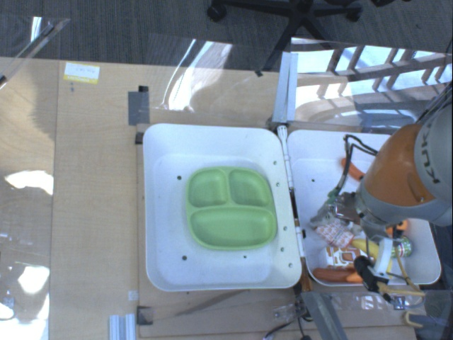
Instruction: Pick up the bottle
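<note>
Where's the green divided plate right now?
The green divided plate lies flat in the middle of the left white bin, left of the divider from the bin where the arm is working.

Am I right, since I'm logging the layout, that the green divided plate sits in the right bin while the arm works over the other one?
Not quite. The camera view shows the green divided plate in the left bin; the arm works over the right bin.

Wooden bench [85, 211], two white bins [159, 211]
</note>
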Robot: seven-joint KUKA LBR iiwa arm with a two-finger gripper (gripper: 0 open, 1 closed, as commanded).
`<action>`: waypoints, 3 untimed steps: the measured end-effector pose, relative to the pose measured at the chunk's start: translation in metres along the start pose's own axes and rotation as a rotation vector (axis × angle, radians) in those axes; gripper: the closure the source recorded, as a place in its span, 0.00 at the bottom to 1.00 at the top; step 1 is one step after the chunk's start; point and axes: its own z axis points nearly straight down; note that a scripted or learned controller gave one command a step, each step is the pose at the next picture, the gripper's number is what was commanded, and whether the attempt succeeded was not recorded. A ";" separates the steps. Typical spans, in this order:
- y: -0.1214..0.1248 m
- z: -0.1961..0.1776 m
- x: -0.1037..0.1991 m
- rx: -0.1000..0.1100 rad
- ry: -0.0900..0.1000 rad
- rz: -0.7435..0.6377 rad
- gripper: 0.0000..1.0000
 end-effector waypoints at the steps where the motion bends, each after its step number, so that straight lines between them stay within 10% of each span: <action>1: 0.003 -0.011 0.001 -0.008 0.000 -0.001 1.00; 2: -0.003 -0.194 0.067 0.010 0.000 0.148 1.00; 3: -0.001 -0.225 0.174 0.011 0.000 0.096 1.00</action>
